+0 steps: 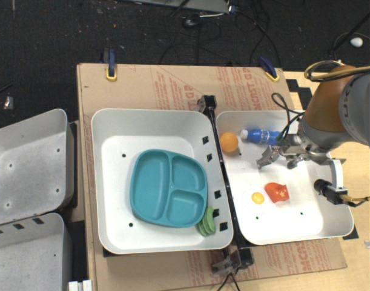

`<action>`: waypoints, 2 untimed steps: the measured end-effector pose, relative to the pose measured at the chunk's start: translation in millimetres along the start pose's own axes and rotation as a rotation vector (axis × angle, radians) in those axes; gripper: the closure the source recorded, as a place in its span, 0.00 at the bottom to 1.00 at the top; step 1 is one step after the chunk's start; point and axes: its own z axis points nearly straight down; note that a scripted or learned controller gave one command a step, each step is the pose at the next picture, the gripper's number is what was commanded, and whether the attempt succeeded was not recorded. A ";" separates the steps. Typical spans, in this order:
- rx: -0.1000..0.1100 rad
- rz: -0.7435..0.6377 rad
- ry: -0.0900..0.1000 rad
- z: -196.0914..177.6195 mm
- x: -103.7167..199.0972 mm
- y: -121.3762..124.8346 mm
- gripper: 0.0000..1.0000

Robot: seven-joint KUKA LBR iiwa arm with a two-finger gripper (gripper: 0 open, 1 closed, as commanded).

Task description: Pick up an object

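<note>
Lowest in the view, a green object (206, 222) lies at the left bin's (112, 162) bottom edge, touching the teal divided plate (169, 188). Over the right bin (306, 229), the gripper (280, 156) hangs with jaws spread and nothing between them. Just beside it, up and left, lies a blue-capped bottle (260, 136), then an orange ball (229, 142). Below the gripper sit a red object (277, 192) and a small yellow ball (257, 197).
</note>
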 end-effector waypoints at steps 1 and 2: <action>-0.004 0.000 -0.001 -12.3 -0.1 0.9 1.00; -0.007 -0.002 -0.002 -74.7 4.1 1.2 1.00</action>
